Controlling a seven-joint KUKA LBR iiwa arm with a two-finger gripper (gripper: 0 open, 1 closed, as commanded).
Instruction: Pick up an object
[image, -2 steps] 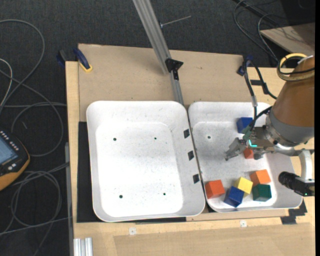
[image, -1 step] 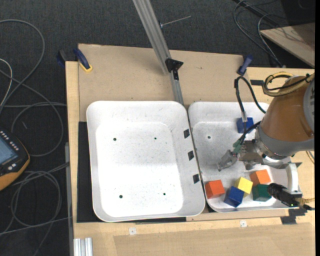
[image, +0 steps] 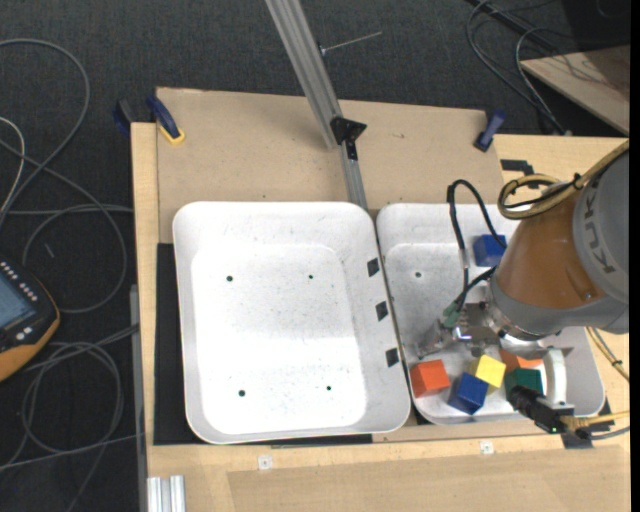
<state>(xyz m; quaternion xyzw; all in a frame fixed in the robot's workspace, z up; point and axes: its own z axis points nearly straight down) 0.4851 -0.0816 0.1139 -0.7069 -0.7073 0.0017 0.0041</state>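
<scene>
Four small blocks lie clustered at the near end of the right bin (image: 425, 260). An orange cube (image: 431, 376) sits leftmost, resting flat. Just beside it to the right is a blue cube (image: 467, 393) (tilted a little), touching a yellow cube (image: 490, 371) above it. A green block (image: 525, 381) lies further right, partly hidden.

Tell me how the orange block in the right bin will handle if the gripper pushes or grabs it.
The orange block looks like a rigid cube with flat faces, so it should slide, not roll. It appears small, probably light. The blue block lies close beside it, so a push may shove both.
</scene>
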